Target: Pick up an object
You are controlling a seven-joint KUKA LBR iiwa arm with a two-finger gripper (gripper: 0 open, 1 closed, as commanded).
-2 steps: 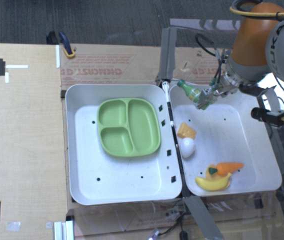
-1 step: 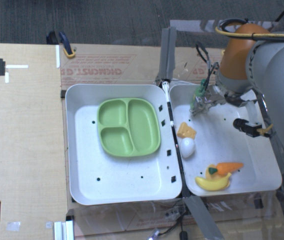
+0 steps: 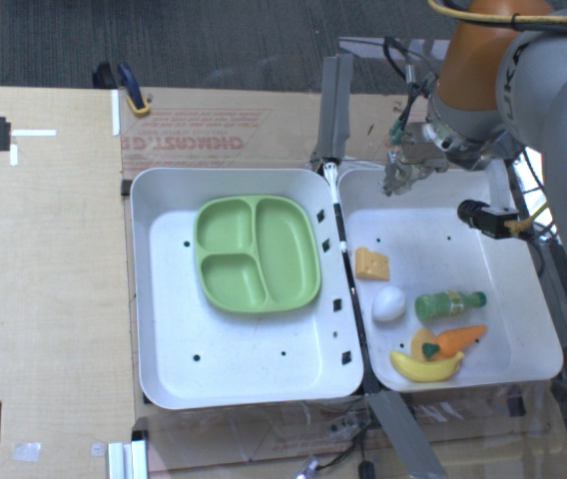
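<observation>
Robot hand (image 3: 403,173), small and dark at the end of the grey arm with its orange band, hangs over the far-left corner of the right-hand shallow white bin (image 3: 503,372) on the tabletop; whether it is open or closed can't be told at this res. Nothing visible in its grip. Candidate objects lie toward the bin's near side, well apart from the hand: pale yellow cheese wedge (image 3: 370,264) is closest, almost straight toward the camera from the hand, by the bin's left wall; white plastic egg (image 3: 389,303) sits just beyond it. Green plastic bottle (image 3: 449,304) lies on its side to the right of the egg, long axis approx. left-right across the bin; orange toy carrot (image 3: 457,340) and yellow toy banana (image 3: 426,365) are bunched together near the front edge, touching or nearly so. Left-hand bin (image 3: 154,297) carries a light green three-compartment plate (image 3: 258,253). Judging by layout, the wedge is the shortest reach, w/ the pick not yet begun.
</observation>
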